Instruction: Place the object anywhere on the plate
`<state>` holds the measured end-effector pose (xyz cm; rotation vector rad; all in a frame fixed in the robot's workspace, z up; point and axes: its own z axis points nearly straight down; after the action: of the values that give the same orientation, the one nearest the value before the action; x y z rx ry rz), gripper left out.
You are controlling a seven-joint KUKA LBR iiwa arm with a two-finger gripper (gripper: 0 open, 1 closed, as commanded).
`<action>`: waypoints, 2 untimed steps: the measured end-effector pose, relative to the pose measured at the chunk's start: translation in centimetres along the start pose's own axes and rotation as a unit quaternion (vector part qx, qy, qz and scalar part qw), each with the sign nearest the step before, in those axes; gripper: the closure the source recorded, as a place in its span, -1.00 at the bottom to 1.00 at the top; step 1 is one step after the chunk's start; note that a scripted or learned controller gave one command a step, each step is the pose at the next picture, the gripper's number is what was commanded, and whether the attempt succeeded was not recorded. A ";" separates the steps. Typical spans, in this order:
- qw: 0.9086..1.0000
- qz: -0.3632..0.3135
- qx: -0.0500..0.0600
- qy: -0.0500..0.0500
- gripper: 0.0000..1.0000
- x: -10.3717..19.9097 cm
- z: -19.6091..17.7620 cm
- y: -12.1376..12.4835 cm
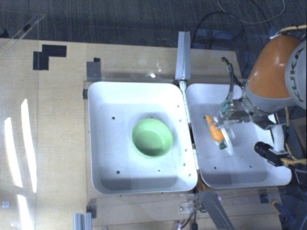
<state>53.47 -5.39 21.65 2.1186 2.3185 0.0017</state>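
Note:
A green round plate lies in the middle of the left white bin. A small orange carrot-shaped object lies in the right white bin, near that bin's left side. My gripper hangs low over the right bin, right beside the orange object and touching or nearly touching its right side. The arm with its orange band reaches in from the right.
A metal divider post stands at the back between the two bins. The raised rims where the bins meet lie between the orange object and the plate. The wooden bench spreads out to the left.

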 end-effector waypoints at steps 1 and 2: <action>0.999 0.033 0.000 0.000 1.00 4.5 -0.6 -1.7; 0.992 0.124 -0.003 -0.002 1.00 9.6 -2.3 -3.7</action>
<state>48.87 3.84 23.91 2.3842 2.0333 0.0034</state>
